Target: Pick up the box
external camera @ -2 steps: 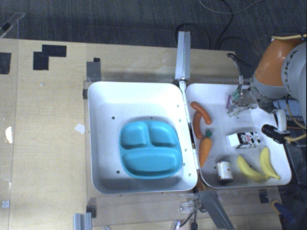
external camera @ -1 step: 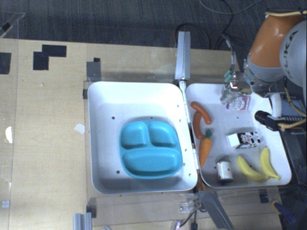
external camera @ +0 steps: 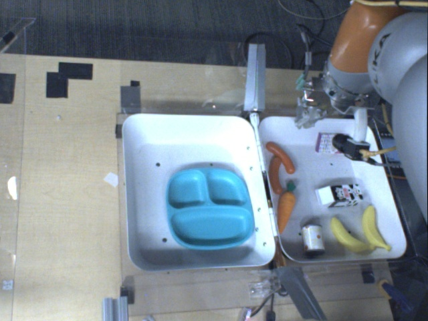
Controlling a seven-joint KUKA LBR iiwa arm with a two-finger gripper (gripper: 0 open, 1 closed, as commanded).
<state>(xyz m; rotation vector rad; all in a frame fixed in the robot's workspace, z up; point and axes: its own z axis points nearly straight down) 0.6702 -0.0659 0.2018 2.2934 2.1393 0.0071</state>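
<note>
Approach step, nothing grasped. Claw [external camera: 309, 112] hovered over right bin's [external camera: 394, 246] far edge, grip state impossible to tell. Needed next: descent onto small white box [external camera: 340, 194].

You are looking down on a robotics lab bench, not a home or shop. A wooden benchtop [external camera: 60, 199] carries two shallow white bins, the left bin [external camera: 137, 199] and the right bin [external camera: 394, 236], fixed between metal brackets [external camera: 255, 79]. Black tape markers [external camera: 67, 77] sit on the wood, and loose cables [external camera: 301, 5] trail over dark carpet [external camera: 134, 12] behind. A clear panel [external camera: 20, 39] edges the bench. The grey KUKA arm [external camera: 401, 52] with its orange band looms at your right, over toy food such as plastic bananas [external camera: 358, 233].
</note>
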